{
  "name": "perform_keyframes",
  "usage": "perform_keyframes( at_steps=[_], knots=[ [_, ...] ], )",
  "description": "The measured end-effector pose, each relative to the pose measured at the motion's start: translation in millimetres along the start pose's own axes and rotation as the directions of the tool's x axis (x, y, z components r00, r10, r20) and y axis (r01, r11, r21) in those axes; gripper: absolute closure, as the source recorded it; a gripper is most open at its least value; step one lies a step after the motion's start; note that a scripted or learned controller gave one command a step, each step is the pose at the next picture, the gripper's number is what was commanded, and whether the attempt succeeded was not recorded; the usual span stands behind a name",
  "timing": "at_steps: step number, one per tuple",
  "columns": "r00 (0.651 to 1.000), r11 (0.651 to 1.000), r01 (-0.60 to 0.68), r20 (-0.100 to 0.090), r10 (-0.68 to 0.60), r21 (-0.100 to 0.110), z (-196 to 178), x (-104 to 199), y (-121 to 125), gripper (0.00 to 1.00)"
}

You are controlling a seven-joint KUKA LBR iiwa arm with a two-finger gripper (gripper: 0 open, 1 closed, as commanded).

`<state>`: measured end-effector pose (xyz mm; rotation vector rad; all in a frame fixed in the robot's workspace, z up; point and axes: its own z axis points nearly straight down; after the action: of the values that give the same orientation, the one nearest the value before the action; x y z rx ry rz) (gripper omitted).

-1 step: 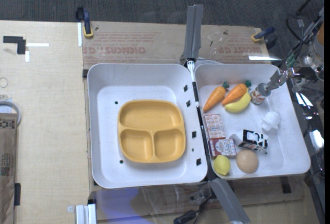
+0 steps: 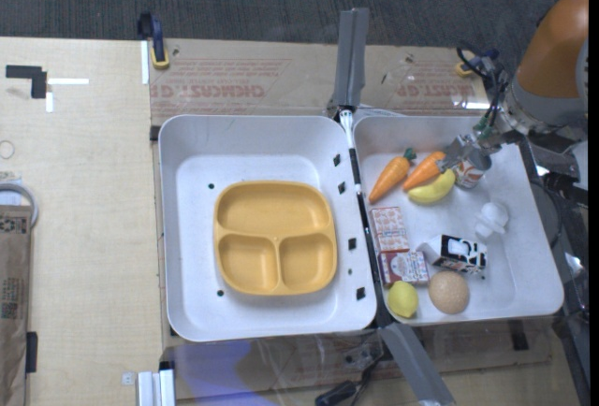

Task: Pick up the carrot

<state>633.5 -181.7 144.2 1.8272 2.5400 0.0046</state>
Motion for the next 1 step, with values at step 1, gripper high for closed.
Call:
perform_keyframes(
  at_steps=[1],
  knots=[
    [0.963, 0.963, 0.271, -0.007, -0.271, 0.009, 49.9, 23.4, 34.0, 0.0]
  ],
)
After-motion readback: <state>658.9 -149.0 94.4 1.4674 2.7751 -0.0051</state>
